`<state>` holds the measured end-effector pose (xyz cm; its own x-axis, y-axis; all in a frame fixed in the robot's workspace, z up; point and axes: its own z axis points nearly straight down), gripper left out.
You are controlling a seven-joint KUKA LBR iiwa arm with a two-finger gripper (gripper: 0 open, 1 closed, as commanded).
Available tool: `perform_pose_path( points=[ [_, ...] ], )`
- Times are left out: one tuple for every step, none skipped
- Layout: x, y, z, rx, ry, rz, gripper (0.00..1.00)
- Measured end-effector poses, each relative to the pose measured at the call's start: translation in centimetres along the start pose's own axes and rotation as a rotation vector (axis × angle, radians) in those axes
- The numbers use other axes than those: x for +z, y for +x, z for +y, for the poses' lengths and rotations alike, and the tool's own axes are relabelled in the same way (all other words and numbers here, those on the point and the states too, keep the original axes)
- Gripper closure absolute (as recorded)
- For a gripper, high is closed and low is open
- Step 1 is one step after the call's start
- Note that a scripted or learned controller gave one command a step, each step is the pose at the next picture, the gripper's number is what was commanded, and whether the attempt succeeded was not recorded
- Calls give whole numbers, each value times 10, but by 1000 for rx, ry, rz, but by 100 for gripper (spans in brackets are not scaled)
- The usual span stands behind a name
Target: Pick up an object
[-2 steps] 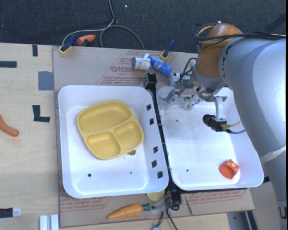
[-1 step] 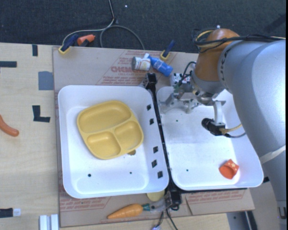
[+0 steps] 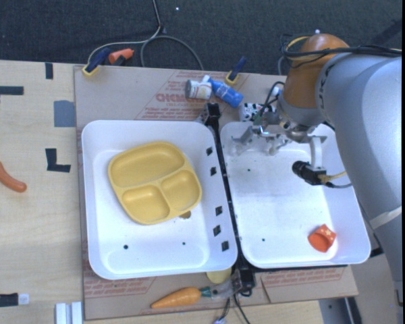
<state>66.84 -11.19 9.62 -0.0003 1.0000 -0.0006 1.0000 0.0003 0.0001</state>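
A sausage (image 3: 9,177) lies on the bench at far left. The left bin (image 3: 94,248) holds a yellow plate (image 3: 154,181). A carrot (image 3: 176,298) lies below it. In the right bin (image 3: 283,248), the gripper (image 3: 258,140) is near the top; its state I cannot tell. An orange object (image 3: 322,237) sits bottom right, well apart.

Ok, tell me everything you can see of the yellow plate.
The yellow plate is a rounded-square tray that looks like plastic, with three compartments: one large along its upper side and two smaller below. It lies flat and turned at an angle in the left bin, on the bin's floor. Its compartments look bare. A small dark object peeks out at its lower right edge; what it is cannot be told.
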Motion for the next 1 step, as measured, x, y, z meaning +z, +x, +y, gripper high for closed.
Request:
perform_pose_path(
  points=[
    [11,8,0,-1,0,-1,0]
  ],
)
